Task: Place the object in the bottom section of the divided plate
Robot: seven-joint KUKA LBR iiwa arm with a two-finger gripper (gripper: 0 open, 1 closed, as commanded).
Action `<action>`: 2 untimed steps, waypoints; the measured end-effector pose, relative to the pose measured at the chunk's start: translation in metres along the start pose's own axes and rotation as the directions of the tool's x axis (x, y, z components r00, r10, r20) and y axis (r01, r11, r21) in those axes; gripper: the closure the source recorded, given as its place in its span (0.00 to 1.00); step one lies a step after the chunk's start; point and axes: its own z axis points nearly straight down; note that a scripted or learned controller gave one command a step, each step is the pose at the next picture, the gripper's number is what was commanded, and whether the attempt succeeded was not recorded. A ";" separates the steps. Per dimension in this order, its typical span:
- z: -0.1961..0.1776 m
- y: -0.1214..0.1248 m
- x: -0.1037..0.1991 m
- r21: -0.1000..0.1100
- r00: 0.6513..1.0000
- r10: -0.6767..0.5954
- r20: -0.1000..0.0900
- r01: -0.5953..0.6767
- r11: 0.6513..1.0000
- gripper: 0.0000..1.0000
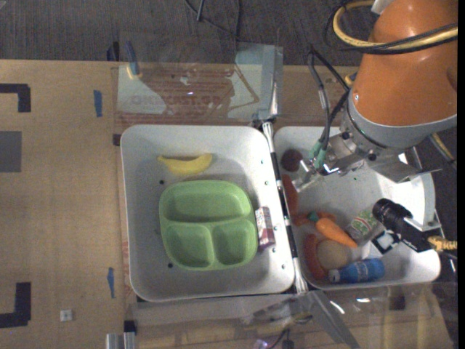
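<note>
Lying near jaws point(309, 171): brown object point(292, 158).

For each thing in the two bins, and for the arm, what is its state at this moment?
Green divided plate: flat in the left bin, nothing in its sections.
Banana: lying beside the plate's far edge.
Small dark packet: lying at the plate's right edge.
Carrot: lying in the right bin.
Blue bottle: on its side.
Pincer: over the right bin, holding nothing I can see.

The arm point(407, 64) hides much of the right bin point(429, 264); the pincer's fingertips are indistinct.
</note>
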 end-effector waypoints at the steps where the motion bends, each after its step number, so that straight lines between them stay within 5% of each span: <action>1: 0.111 -0.007 -0.020 0.000 1.000 0.026 0.000 -0.026 1.000 1.00; 2: 0.046 0.079 -0.101 -0.004 1.000 -0.026 0.002 0.026 1.000 1.00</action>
